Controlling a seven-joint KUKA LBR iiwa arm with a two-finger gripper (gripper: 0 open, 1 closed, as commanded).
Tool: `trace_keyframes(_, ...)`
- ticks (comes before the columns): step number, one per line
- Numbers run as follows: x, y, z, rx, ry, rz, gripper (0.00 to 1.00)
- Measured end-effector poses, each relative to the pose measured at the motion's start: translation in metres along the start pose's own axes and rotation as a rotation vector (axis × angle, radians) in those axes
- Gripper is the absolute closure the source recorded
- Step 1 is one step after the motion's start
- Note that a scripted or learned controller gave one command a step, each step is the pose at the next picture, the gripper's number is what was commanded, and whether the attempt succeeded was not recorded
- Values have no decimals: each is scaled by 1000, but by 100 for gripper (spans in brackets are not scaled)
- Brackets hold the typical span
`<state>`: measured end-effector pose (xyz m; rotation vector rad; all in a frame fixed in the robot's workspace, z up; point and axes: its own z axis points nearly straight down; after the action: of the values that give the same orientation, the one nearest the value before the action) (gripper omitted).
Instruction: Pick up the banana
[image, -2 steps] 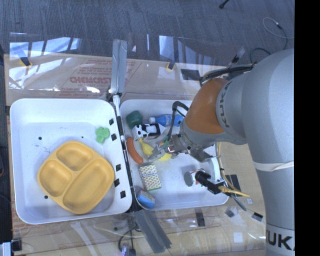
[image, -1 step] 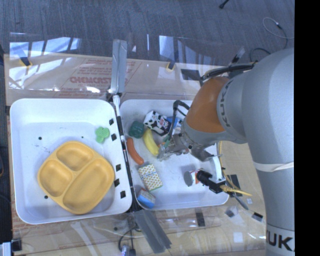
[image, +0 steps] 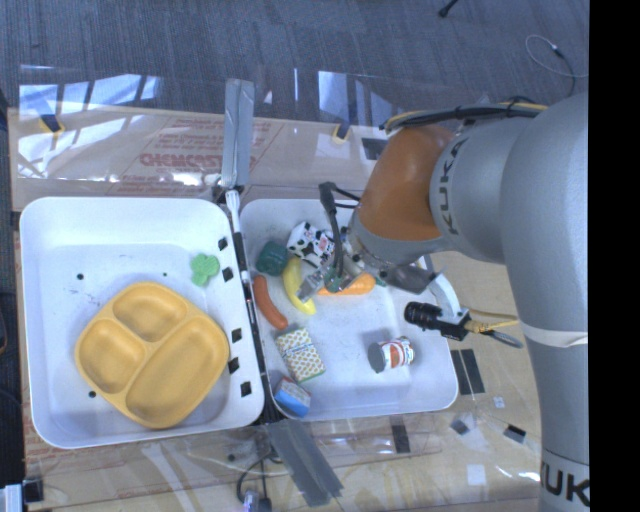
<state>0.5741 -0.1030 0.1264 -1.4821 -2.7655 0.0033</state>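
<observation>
We see the left bin (image: 40, 300) holding a yellow divided tray (image: 150, 352) and a small green toy (image: 205, 267). The right bin (image: 440, 395) holds the banana (image: 296, 288) near its upper left — beside a sausage (image: 270, 302), a carrot (image: 352, 287) and a can (image: 393, 354). The gripper (image: 318, 283) sits right at the banana — whether it grasps, we cannot tell.

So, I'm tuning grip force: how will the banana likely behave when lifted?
The banana looks like a small, smooth toy, so probably light and stiff. Its curved, glossy skin may slip or pivot. Lying close beside the sausage and the claw, it could nudge neighbours.
</observation>
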Motion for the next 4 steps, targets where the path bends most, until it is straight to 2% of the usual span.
trace_keyframes(1, 61, -2, -102, -4, -3, 67, 100)
trace_keyframes(2, 61, -2, -102, -3, -3, 69, 0)
trace_keyframes(3, 76, -6, -64, -2, -1, 58, 0)
trace_keyframes(4, 77, -6, -64, -2, -1, 58, 0)
